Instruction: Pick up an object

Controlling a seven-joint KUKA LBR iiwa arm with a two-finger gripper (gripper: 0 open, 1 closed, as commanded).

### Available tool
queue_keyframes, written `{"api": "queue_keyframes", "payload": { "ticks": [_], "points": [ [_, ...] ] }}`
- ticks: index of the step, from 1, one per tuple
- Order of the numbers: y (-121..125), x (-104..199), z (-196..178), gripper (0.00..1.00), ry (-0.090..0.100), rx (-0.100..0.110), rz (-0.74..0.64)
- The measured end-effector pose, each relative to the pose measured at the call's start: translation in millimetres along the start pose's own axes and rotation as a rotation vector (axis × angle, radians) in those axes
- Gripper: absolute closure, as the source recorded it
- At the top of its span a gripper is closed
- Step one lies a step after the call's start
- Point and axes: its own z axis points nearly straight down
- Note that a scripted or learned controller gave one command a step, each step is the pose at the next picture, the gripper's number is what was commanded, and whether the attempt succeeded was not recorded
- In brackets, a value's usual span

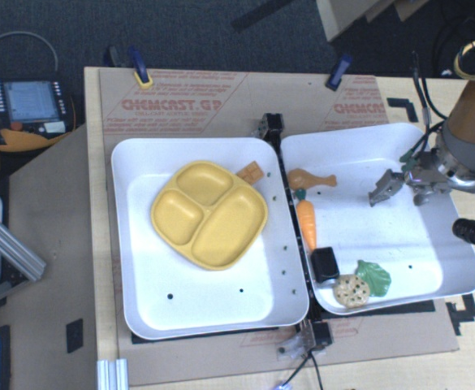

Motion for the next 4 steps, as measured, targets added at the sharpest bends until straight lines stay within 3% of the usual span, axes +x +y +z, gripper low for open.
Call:
{"api": "queue_keyframes", "payload": {
  "ticks": [1, 2, 3, 4],
  "points": [
    [3.2, 0.6, -8.5, 0.0, -0.003, -0.015, -0.004],
    [-6.0, -3.7, 46.9, 0.0, 0.0, -0.008, -0.003],
    [-4.5, -5.2, 95.9, 0.0, -0.005, -0.015, -0.002],
    [-1.1, -5.1, 80.5, 1.0, -0.006, -0.028, -0.003]
  ]
}}
